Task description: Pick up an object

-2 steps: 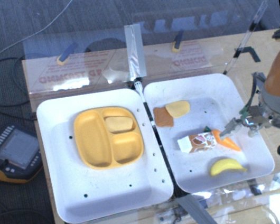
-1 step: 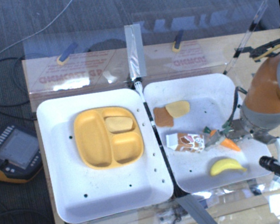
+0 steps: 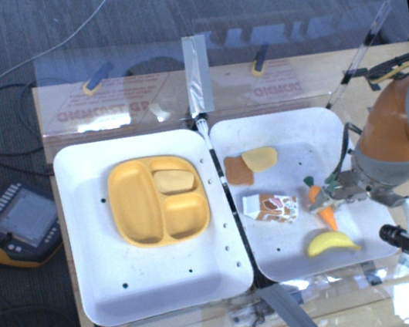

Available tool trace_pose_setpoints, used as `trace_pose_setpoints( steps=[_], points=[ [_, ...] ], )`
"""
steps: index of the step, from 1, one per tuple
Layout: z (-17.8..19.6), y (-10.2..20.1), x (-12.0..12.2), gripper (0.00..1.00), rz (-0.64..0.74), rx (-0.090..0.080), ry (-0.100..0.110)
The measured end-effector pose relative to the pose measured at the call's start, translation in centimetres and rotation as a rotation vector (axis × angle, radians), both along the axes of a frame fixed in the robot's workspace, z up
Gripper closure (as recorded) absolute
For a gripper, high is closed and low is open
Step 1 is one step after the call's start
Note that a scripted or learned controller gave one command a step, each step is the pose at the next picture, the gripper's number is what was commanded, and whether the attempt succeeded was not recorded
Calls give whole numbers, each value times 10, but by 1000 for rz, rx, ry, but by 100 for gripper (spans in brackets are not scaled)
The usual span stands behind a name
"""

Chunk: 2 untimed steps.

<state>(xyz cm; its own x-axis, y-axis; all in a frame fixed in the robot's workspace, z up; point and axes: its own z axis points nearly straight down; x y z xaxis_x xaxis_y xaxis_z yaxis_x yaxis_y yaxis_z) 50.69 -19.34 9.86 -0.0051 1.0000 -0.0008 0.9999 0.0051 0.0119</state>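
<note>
carrot (image 3: 320, 205): right at gripper (image 3: 333, 189) tip, orange pieces just left of and below it, in the right bin (image 3: 276, 124)
gripper state: cannot tell, tip blurred against carrot
banana (image 3: 331, 243): just below gripper; a low approach risks nudging it
snack packet (image 3: 271, 207): left, near; carrot may slide into it
risk: small tapered carrot slips or rolls, empty grasp

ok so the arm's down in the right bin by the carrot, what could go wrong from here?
1. The hand sits among crowded items: the carrot lies close to the banana and the snack packet, so a close could pinch or shove a neighbour.
2. The carrot is thin and tapered; it may slip out on lifting.
3. It works near the right bin's wall, so the arm could brush the rim.
</note>
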Motion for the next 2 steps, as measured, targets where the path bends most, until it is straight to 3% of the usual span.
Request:
trace_pose_setpoints(
  steps=[1,2],
  points=[
    [19,34,-23,100,184,1,16],
    [121,95,9,100,198,0,15]
  ],
)
